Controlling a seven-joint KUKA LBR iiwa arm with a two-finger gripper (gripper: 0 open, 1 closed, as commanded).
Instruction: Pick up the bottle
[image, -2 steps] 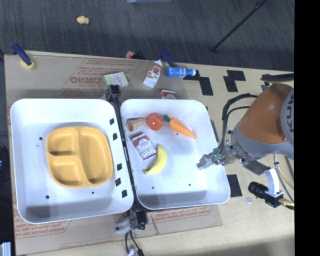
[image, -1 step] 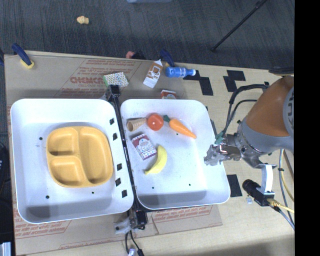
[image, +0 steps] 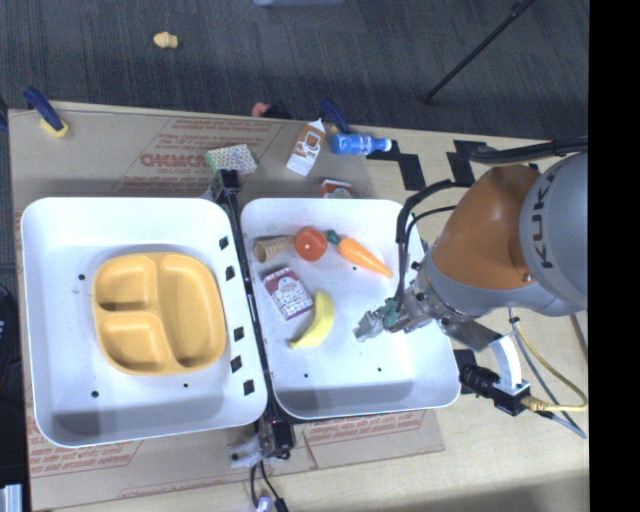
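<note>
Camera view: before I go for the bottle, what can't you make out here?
- Claw: too small and blurred to tell how its tips stand.
- Bottle: lies on the bench beyond the right bin; label too small to read.
- Red packet: print unreadable.
- Right bin's right wall: hidden under the arm.

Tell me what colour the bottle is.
Blue, with a lighter cap; the bottle shows in the camera view, behind the bins.

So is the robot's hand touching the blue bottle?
Apart. The camera view shows the gripper low in the right bin, while the blue bottle lies outside it, on the bench beyond the bin's far rim.
</note>
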